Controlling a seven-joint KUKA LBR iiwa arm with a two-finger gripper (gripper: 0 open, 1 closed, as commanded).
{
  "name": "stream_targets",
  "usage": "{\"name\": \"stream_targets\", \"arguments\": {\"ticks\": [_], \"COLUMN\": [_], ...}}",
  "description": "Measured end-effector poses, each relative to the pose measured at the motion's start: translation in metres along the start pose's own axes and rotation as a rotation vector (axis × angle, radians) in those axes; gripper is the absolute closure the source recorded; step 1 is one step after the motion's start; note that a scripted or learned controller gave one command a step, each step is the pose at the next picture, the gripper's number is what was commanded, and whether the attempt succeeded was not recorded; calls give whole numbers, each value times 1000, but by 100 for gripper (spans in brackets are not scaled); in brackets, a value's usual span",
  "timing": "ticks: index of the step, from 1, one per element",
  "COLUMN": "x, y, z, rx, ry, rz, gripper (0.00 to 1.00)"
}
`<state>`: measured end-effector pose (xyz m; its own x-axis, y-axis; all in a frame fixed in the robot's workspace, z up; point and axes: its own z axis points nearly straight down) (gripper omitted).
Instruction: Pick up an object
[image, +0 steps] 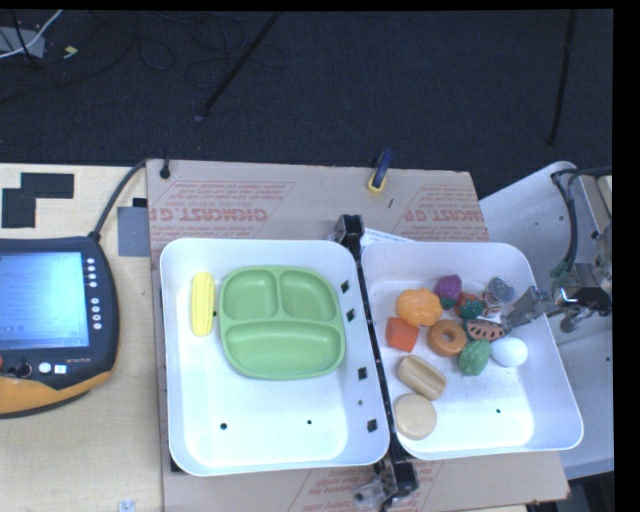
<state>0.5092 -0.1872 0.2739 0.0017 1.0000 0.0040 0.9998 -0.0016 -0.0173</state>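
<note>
Reaching in over the right bin rim, jaws sit just beside the slice toy and white egg; grip state unreadable.

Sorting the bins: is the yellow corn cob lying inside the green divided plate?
No, the yellow corn cob lies on the left bin's floor beside the green divided plate.

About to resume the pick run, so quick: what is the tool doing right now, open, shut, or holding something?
Tool: cannot be told. It sits low over the right bin, at the toy pile's right edge.
</note>
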Motion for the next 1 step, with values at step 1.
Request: {"name": "stream_targets", "arguments": {"ticks": [1], "x": [0], "y": [2], "z": [-6], "rx": [-10], "ry": [-2], "rz": [-3], "gripper": [0]}}
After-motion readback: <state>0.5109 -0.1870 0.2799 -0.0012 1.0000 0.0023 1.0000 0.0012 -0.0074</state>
